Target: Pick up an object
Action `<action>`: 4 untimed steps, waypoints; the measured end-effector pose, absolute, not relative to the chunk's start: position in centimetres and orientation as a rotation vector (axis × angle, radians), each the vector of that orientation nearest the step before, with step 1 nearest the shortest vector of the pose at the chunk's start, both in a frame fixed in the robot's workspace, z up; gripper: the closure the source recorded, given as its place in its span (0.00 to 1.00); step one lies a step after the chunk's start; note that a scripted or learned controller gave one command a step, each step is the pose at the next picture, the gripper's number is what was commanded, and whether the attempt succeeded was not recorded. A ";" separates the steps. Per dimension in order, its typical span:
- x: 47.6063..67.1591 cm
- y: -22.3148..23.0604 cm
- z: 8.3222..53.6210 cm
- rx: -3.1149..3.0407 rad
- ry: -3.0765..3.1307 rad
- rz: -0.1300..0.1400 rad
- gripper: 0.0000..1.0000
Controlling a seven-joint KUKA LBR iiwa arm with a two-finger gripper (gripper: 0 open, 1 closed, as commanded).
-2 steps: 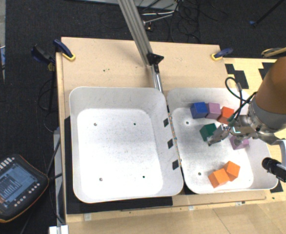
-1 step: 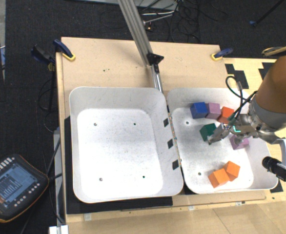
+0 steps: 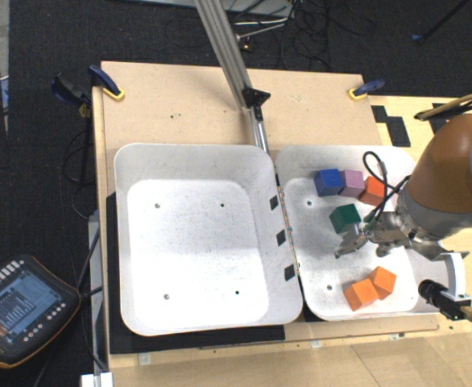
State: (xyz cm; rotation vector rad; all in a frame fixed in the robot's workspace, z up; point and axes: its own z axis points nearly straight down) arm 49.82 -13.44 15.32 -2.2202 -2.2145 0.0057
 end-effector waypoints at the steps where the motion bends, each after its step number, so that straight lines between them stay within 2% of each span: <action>1: 49.7 -13.4 9.9 -2.219 -2.216 0.005 0.00; 2: 49.9 -13.4 11.3 -2.223 -2.221 -0.002 1.00; 4: 50.3 -13.7 22.9 -2.222 -2.230 -0.006 1.00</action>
